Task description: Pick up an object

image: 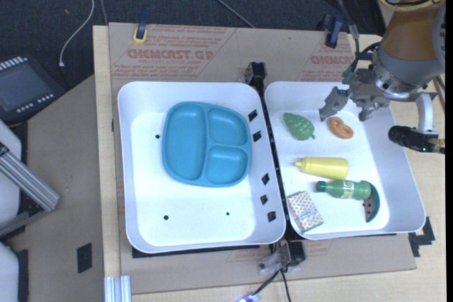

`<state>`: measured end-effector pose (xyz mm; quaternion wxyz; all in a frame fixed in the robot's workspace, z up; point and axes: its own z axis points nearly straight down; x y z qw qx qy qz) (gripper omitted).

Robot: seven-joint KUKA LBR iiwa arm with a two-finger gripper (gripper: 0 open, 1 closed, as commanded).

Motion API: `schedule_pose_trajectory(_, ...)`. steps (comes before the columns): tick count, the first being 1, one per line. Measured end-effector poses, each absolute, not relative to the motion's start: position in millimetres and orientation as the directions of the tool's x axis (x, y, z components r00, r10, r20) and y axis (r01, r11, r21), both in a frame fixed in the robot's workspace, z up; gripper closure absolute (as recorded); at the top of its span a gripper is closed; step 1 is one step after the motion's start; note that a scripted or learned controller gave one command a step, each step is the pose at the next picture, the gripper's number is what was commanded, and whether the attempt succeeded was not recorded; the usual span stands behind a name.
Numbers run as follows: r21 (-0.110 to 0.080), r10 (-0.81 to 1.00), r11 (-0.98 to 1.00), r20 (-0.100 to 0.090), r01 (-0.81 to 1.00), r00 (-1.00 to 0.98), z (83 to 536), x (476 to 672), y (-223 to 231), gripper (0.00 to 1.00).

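Note:
My gripper (pixel 350 108) hangs over the back of the right bin (pixel 396 152), its two fingers spread open with nothing between them. Just below it lies a small orange pretzel-shaped piece (pixel 341 128). A green bumpy fruit (pixel 299 126) lies to the left of that. Further forward are a yellow squeeze bottle (pixel 324 167) on its side, a green bottle (pixel 345 189), a watermelon slice (pixel 371 204) and a patterned white box (pixel 305 211).
The left bin (pixel 141 173) holds a blue divided plate (pixel 206 143). A black clip row (pixel 263 152) joins the two bins. Cables and a cardboard sheet lie behind the bins.

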<state>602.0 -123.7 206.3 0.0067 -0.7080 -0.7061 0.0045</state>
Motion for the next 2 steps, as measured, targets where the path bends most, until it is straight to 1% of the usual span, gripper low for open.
schedule_pose_trajectory(1, -0.001, 1.0, 0.0, 0.001, 1.0, 0.0, 214.8, 605.0, -123.4, 0.0)
schedule_pose_trajectory(2, -0.005, 1.0, 0.0, 0.002, 1.0, 0.0, 153.0, 606.7, -118.9, 0.0)
